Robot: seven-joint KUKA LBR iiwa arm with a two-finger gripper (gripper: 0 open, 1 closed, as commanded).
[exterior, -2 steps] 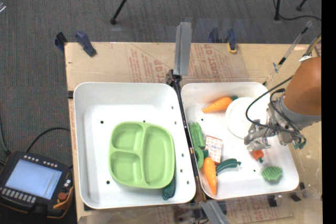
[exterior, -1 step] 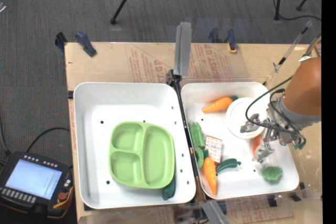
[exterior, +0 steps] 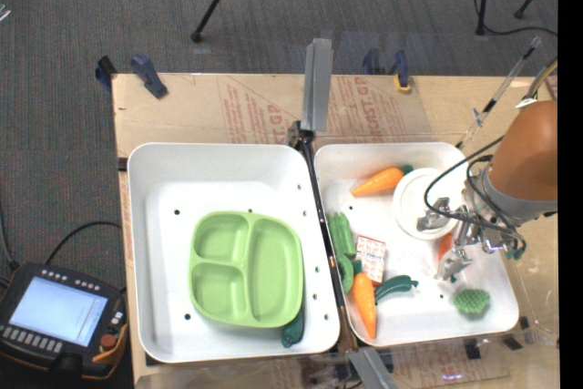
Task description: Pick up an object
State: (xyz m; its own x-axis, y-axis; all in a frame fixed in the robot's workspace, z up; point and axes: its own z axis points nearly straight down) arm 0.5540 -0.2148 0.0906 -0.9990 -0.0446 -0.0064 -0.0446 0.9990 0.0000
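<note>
Here the gripper (exterior: 453,266) hangs low over the right bin (exterior: 414,150), beside a white plate (exterior: 412,196); whether it is open cannot be told. Nearby lie two carrots (exterior: 378,181) (exterior: 364,303), a green brush (exterior: 472,300) and a small card (exterior: 370,256). The left bin (exterior: 150,196) holds a green divided tray (exterior: 246,269).

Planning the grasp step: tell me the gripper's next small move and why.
Probably lower straight down. The gripper hangs in the right bin over a small orange-red piece beside the white plate, with nothing visibly held; the green broccoli-like toy lies nearer the camera.
</note>
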